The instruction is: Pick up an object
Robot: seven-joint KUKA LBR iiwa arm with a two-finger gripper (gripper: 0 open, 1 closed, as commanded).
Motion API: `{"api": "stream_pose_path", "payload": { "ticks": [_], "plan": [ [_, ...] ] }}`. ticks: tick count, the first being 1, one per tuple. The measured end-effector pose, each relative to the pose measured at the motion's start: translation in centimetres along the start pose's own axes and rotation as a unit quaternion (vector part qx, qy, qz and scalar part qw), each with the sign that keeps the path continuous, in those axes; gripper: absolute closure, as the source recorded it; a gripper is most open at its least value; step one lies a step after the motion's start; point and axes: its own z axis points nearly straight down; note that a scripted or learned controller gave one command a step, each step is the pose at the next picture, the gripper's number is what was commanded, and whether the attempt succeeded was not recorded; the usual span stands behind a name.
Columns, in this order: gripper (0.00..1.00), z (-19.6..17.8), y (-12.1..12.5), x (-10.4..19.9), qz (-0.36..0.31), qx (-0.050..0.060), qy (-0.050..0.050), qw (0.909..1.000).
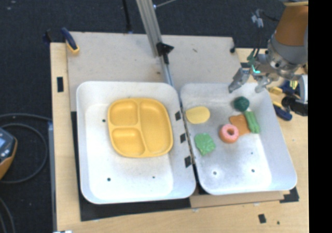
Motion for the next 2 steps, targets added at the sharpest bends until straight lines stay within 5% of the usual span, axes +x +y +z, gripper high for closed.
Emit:
{"api": "stream_pose_path", "payload": {
  "ticks": [1,2],
  "plan": [
    [0.00,0.0,0.0,0.0,0.000,0.000,0.000,1.0000],
    [0.00,4.3,0.2,0.4,-0.002,0.002,-0.001,1.0000]
  ]
}}
